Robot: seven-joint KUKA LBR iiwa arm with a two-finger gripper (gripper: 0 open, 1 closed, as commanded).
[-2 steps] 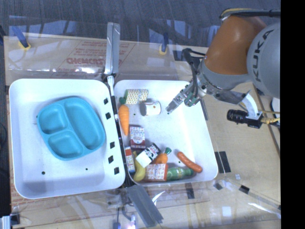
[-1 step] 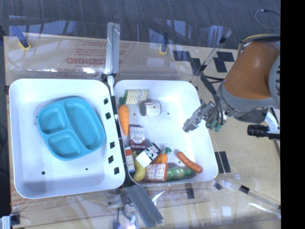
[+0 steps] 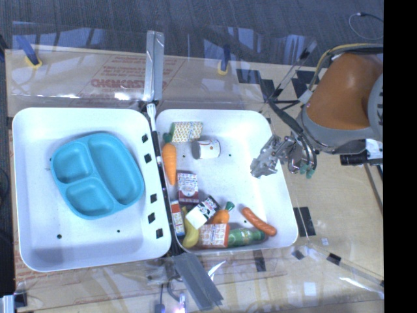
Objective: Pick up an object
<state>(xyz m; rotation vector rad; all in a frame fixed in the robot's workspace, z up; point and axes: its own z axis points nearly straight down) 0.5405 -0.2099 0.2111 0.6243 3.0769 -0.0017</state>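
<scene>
The gripper (image 3: 266, 163) is hovering over the right bin's (image 3: 277, 194) bare floor; whether its claw is wide or narrow cannot be told. The hot dog (image 3: 258, 220), lying near the bin's lower corner, is looking light, smooth and probably slippery, best pinched across its middle. The cartons' (image 3: 187, 187) labels are reading too small to make out.

From my seat both bins (image 3: 39, 240) look like smooth glossy white plastic, the blue tray (image 3: 96, 175) matt plastic, the counter (image 3: 339, 240) pale wood under shiny clear film.
</scene>
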